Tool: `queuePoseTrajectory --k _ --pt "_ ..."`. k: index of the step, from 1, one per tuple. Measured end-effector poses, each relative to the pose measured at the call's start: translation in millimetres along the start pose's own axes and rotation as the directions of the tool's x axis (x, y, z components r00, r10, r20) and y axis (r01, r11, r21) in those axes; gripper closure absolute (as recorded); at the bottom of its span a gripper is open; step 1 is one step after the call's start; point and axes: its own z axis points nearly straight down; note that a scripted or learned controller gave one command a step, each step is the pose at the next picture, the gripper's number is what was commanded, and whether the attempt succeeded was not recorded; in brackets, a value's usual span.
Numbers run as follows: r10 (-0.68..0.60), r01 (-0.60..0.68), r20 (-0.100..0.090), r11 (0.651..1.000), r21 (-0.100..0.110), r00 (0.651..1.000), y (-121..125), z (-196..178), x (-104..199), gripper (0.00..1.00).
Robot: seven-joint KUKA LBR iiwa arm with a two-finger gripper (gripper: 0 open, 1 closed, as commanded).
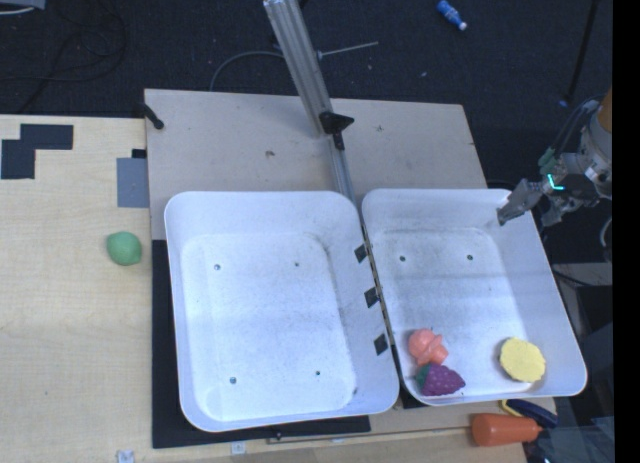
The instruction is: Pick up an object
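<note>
Arm reached in low over the right bin's (520,251) far right corner; claw (522,203) at the rim, opening not discernible. Orange toy (428,345), purple toy (440,380), yellow disc (522,359) lay along that bin's near edge.

Two white bins (270,216) (finely dark-speckled) hold a yellow disc (522,359), a purple toy (440,380) and an orange-pink toy (428,345).

One fixed camera sits above my bench (300,141), looking down at a slant, far enough off to take in both bins whole: left bin (190,213) and right bin (560,301) side by side across mid-frame. Dark floor runs along the top, the bench's near edge along the bottom. My arm (590,166) enters at the right edge.
</note>
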Motion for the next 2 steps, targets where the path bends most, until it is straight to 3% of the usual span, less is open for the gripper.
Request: queuePoseTrajectory --k 1,2 --pt "0.000 0.000 0.000 1.000 0.000 1.000 0 0 0 0.00" --pt "-0.001 0.001 -0.002 1.000 0.005 1.000 -7 61 3 0.00"
